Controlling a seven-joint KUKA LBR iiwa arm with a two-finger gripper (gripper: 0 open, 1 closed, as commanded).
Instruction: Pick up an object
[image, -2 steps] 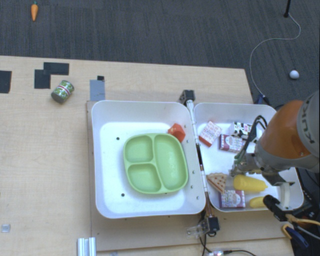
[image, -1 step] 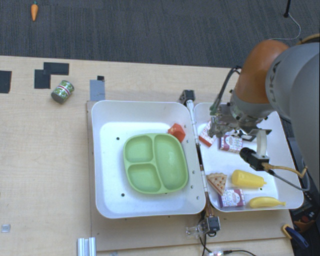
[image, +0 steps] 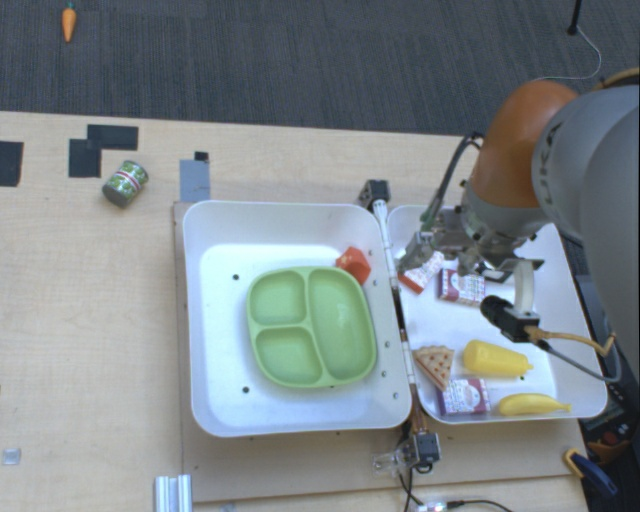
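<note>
At the far left of the bench we logged a small can lying on its side, its green and white label too small to read, near some black squares stuck flat on the pale wood bench. Up on the dark carpet lay a tiny orange carrot.

The left bin, shallow, white and round-cornered, held a smooth light green divided plate with three compartments. A red chunk sat just beside the plate's upper right rim.

The right bin held the loose items: a red and white packet near its upper left, a maroon and white carton, a triangular sandwich wedge, a second maroon carton, a yellow tapered piece and a yellow banana. We could not read any printing on the packets.

The gripper hung over the upper part of the right bin, beside the red and white packet and above the maroon and white carton. We could not tell whether it was spread or closed, nor whether it held anything. The grey arm with its orange band came in from the right.
</note>
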